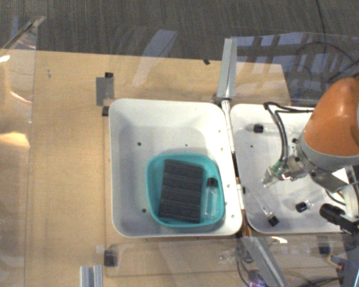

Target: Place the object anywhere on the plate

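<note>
Your clear vial (211,197) already lies on the teal plate (153,175), just right of its dark ribbed block (181,191) — light, rigid, slippery, likely fragile; take it mid-body. The gripper (279,172) hovers over the right bin (253,151), well right of the plate — its state can't be told.

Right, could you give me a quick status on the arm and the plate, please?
Gripper over the right bin. Teal plate in the left bin, with a dark ribbed block and a small clear vial lying on it. Nothing between.
</note>
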Motion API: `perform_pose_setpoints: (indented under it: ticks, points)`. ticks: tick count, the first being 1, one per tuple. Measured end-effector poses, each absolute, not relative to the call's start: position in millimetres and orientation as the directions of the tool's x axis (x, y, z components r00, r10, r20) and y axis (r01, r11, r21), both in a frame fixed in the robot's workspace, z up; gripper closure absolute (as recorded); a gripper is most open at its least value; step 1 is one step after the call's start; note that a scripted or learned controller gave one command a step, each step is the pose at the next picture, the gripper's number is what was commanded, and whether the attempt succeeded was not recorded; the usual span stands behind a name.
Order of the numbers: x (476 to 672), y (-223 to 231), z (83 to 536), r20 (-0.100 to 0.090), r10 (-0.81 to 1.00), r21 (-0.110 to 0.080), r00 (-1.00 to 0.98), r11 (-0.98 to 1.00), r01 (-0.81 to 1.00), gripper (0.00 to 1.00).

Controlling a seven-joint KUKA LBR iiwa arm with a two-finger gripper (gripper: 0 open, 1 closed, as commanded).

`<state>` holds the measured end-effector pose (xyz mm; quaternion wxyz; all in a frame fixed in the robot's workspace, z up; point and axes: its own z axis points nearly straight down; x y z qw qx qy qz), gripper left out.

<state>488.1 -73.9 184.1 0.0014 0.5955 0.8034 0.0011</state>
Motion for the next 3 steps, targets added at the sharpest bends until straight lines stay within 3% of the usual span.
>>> perform_pose_setpoints:
  ticks: [1, 2, 3]
  points:
    - [489.5, -13, 199, -0.003, 0.909, 0.008, -0.416, 0.416, 0.909, 1.00]
    - [488.0, 31, 185, -0.001, 0.861, 0.004, -0.508, 0.508, 0.861, 1.00]
    - [488.1, 30, 185, -0.001, 0.861, 0.005, -0.508, 0.508, 0.861, 0.00]
